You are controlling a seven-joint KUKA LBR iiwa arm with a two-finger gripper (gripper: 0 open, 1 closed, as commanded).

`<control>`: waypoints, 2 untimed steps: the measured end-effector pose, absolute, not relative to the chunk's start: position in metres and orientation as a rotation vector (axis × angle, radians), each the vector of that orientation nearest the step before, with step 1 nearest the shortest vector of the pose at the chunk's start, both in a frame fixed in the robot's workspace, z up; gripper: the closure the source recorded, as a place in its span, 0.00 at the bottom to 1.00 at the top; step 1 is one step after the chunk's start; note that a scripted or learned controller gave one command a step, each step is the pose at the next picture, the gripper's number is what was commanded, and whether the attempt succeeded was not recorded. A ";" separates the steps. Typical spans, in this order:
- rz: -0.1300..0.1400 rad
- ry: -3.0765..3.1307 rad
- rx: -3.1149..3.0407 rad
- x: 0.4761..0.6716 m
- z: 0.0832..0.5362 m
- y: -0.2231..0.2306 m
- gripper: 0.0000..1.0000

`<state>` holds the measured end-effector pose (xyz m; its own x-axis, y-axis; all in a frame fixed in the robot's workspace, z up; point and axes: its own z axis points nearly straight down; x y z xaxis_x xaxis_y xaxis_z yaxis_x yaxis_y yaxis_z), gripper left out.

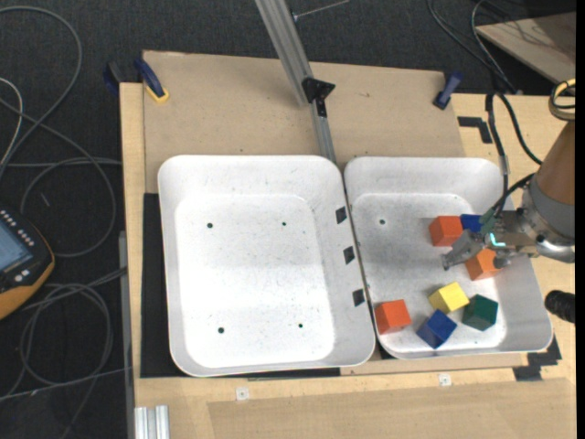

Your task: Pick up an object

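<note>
The arm (558,190) reaches in from the right over the right bin (402,176), and its pincer (475,250) hangs low among the blocks near that bin's right side. Whether the pincer is spread or pressed together cannot be told, since its tip is small and partly hidden by the wrist.

Just left of the pincer sits an orange block (445,230), with a small blue block (471,221) touching its right side. A second orange block (481,264) lies directly under the pincer tip, partly covered. Toward the front of the bin are a yellow block (450,296), a dark green block (480,312) beside it, a blue block (436,329) and a lone orange block (393,315) further left.

The left bin (183,186) sits alongside on the worktop (228,90).
</note>
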<state>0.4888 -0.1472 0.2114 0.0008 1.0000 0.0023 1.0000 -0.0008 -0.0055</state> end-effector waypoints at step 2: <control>0.003 -2.217 -2.217 0.492 0.168 -0.140 0.00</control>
